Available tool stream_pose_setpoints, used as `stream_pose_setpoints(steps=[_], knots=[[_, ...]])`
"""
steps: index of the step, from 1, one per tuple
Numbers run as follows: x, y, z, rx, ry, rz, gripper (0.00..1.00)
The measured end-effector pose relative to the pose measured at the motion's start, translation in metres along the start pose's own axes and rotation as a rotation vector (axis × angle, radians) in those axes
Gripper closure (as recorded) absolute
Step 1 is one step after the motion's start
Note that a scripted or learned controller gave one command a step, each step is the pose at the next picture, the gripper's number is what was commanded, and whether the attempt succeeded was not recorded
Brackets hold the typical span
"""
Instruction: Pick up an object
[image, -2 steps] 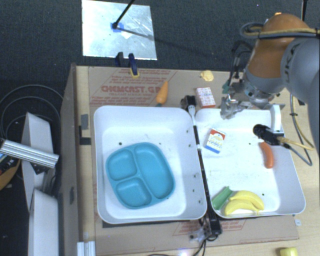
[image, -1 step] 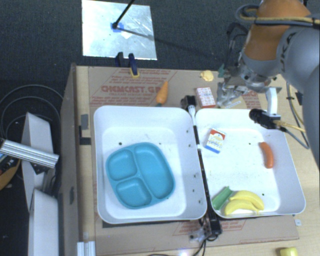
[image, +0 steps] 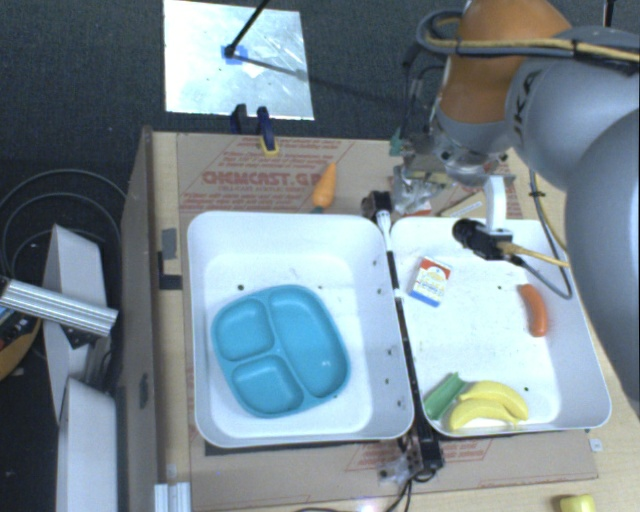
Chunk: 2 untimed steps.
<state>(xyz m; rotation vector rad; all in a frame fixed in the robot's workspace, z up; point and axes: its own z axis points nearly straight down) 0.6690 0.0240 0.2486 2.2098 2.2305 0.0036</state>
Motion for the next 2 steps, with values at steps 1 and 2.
stream_pose_setpoints(steps=[1,2], knots=[[0.002,-0.002,0.069,0.007,-0.001,0.005,1.0],[0.067,0.001,0.022,-0.003,0.003,-0.002,1.0]])
